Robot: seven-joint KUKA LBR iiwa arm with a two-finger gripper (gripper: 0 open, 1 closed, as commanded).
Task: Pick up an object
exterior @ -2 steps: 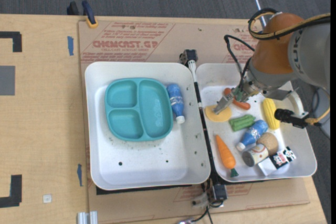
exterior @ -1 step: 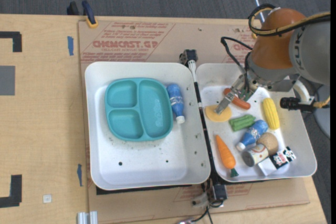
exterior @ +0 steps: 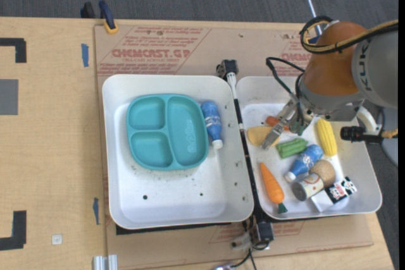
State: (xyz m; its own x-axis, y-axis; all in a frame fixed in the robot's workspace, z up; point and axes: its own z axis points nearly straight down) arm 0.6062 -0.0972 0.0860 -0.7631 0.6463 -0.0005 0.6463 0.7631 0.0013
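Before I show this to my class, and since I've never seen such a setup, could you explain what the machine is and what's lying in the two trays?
This is one photo from a camera fixed above a bench, looking down at a slant. The grey and orange machine on the right is a robot arm; its gripper reaches into the right bin. That bin holds toy food: a carrot, a corn cob, a green piece and a small blue bottle, among others. The left bin holds a teal divided plate with another blue bottle beside it. I can't tell whether the gripper holds anything.

Mixed toy foods [exterior: 297, 167], right bin [exterior: 370, 199]
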